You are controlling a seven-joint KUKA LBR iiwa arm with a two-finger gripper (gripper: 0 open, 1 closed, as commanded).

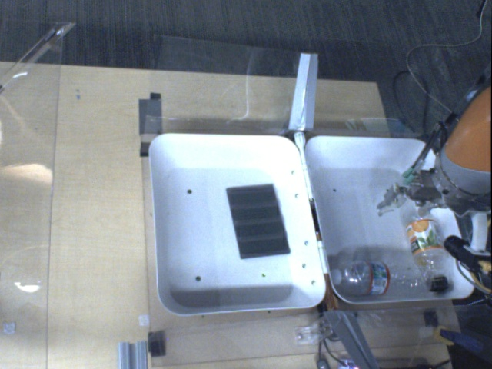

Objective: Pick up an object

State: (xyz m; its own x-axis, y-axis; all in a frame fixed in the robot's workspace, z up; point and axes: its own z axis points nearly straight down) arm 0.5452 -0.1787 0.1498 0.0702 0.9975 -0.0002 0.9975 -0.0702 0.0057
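Note:
My gripper [393, 196] hangs over the middle of the right bin [346, 160], coming in from the right under the arm's orange band [470, 141]. Just below and to the right of it lies a small bottle with an orange and green label [421, 237], apart from the gripper. A clear plastic bottle with a red and green label [365, 277] lies on its side along the bin's near wall. A small dark object [438, 284] rests in the near right corner. In the left bin [177, 206] lies a flat black ribbed block [257, 221].
A metal post [304, 91] rises behind the seam between the two bins. Cables [465, 256] hang by the right bin's right edge. Clear plastic sheeting [31, 175] covers the wooden bench to the left.

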